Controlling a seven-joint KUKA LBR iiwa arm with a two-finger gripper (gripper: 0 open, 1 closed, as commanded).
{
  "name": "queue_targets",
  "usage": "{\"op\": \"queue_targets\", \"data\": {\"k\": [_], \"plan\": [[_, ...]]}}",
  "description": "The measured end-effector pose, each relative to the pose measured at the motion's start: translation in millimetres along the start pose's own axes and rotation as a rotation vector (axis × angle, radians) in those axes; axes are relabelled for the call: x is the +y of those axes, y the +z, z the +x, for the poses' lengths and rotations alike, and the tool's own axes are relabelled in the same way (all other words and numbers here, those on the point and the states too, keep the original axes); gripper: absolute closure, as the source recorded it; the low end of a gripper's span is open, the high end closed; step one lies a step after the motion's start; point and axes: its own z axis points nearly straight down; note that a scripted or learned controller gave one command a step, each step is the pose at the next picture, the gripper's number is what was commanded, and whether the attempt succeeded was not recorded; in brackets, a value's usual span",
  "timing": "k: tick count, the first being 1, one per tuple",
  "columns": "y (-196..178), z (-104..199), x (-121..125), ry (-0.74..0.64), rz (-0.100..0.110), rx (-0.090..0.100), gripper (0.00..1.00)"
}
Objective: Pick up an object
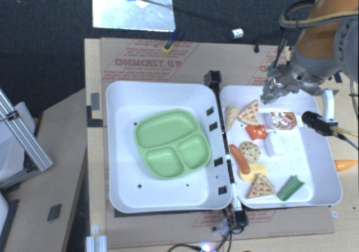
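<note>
the gripper (271,91) is hanging over the upper edge of the right bin (314,189), and whether it is grasping anything cannot be told. two pizza slices (249,114) (261,187), one cookie (248,150), a hot dog (239,158), a red pepper (256,131), a green piece (289,187) and a packet (280,120) are lying there. the green divided tray (171,143) is sitting in the left bin (120,105).

Bench (67,127) bears 2 white bins (162,195); carrot (345,164) beside rt bin.
</note>
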Motion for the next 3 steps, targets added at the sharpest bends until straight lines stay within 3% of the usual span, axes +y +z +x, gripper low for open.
{"op": "queue_targets", "data": {"k": [3], "plan": [[-0.4, 142.5, -42.7, -0.004, 0.006, 0.003, 1.0]]}}
